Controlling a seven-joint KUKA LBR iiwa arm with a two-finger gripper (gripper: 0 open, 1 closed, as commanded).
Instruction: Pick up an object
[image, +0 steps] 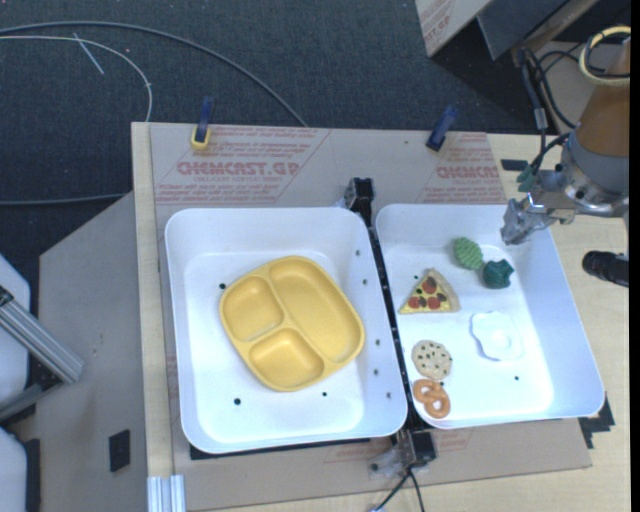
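Nearest the camera, a small brown pretzel (434, 399) and a round chocolate-chip cookie (431, 357) are sitting at the front of the right-hand white bin (570, 330), with a white fried-egg toy (497, 335) just behind and to the right. Next door, a yellow three-compartment plastic tray (291, 322) is lying in the left white bin (190, 300). Further back in the right bin, a triangular pizza slice toy (430, 293) is resting near the middle divider, and beyond it a light green leafy piece (466, 251) is sitting just beside a dark green broccoli-like piece (497, 271). At the far right corner the gripper (520, 222) is hovering over the bin's back edge, near those greens; can't tell whether the jaws are open or closed, and nothing is showing between them. So I'd say it's in the approach step, nothing picked yet. Next move probably calls for lining up over one item and dropping straight down. The worktop (250, 165) is carrying both bins.
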